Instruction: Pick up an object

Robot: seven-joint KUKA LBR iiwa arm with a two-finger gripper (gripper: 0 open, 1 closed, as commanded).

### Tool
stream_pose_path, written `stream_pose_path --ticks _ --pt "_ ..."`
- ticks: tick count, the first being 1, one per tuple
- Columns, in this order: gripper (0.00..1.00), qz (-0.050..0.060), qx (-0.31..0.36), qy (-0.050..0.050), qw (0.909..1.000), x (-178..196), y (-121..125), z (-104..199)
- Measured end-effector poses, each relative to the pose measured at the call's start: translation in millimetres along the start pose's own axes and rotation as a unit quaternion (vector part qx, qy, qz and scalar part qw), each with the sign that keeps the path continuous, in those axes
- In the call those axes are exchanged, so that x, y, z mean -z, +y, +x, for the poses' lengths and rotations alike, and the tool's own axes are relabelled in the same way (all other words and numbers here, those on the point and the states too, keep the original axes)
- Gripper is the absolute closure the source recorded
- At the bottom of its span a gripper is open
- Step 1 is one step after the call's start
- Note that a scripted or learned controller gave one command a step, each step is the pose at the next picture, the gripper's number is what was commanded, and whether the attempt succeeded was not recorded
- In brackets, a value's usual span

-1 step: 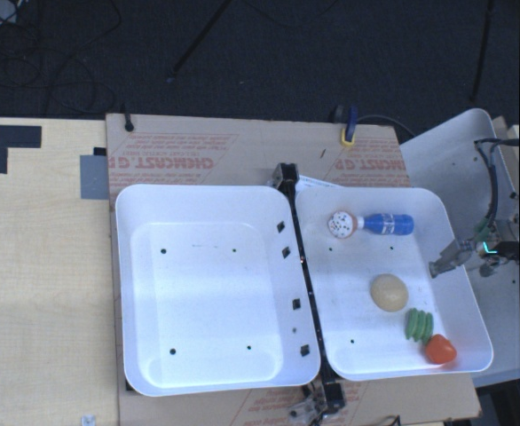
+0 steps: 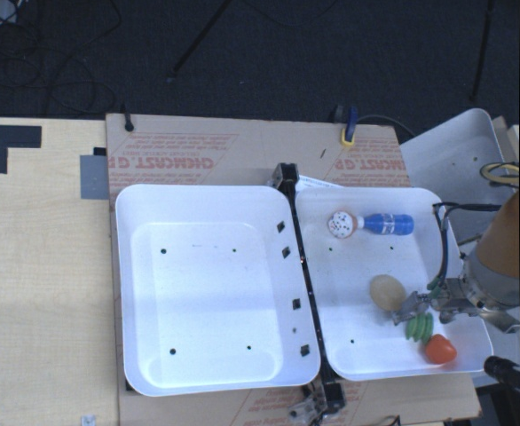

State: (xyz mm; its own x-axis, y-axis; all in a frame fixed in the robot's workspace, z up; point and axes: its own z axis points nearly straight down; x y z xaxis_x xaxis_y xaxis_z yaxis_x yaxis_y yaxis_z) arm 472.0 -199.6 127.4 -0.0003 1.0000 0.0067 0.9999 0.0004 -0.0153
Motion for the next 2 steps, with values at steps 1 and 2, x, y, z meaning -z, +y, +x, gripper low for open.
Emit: stream_pose_path --ticks 1,2 --pt "0.0 -0.006 -0.001 -0.003 1.0 7.4 2.8 -2.4" --pt "0.0 -0.006 -0.002 -0.003 1.0 7.4 2.7 -2.4"
